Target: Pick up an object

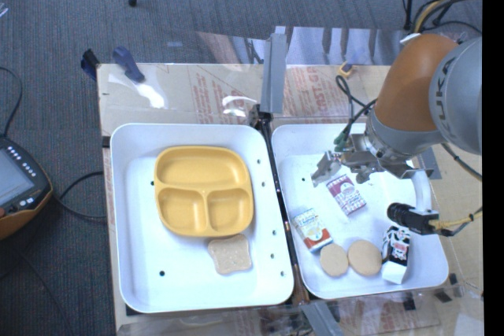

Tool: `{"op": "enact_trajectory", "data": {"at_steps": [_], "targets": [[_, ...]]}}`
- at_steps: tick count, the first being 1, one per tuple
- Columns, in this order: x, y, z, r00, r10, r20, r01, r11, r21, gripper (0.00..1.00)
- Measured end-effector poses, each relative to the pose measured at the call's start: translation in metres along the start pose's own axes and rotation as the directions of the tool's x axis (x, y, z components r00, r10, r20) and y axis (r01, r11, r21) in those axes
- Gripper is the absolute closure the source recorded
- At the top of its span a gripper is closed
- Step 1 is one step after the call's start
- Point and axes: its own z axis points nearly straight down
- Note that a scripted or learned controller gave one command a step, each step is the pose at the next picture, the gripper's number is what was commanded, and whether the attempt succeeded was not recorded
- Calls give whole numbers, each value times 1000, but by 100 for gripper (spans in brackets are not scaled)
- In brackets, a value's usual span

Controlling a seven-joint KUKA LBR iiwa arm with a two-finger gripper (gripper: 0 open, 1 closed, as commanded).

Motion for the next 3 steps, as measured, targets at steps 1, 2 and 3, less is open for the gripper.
{"op": "enact_trajectory", "data": {"at_steps": [1, 2, 3], "targets": [[-45, -2, 65, 1000, 5, -1, -5, 1000, 16, 0], [-105, 25, 105, 1000, 4, -1, -4, 1000, 9, 0], [-105, 25, 99, 1000, 2, -4, -2, 1000, 15, 100]]}}
